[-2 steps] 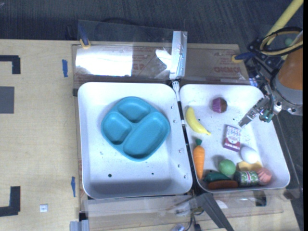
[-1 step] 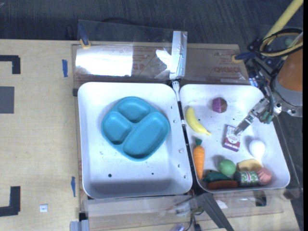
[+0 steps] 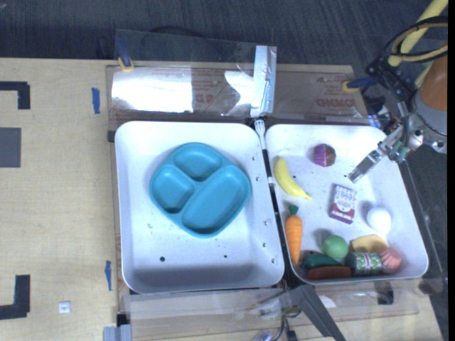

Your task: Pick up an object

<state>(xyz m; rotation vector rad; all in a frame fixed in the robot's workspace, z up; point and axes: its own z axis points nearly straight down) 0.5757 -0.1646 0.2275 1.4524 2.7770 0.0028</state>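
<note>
Here, your gripper (image 3: 360, 170) hovers over the right bin (image 3: 416, 222); its grip is unreadable; next, descend onto the carton (image 3: 343, 204).

No text reads clearly. Red print on the clear panels (image 3: 213, 91) at upper centre and on the small carton (image 3: 343, 203) is too blurred.

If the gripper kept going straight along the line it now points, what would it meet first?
The gripper points down-left into the right white bin. Most likely it meets bare bin floor first. The small red-and-white carton lies just beyond, below the tip, though height is unclear from this slanted view.
</note>
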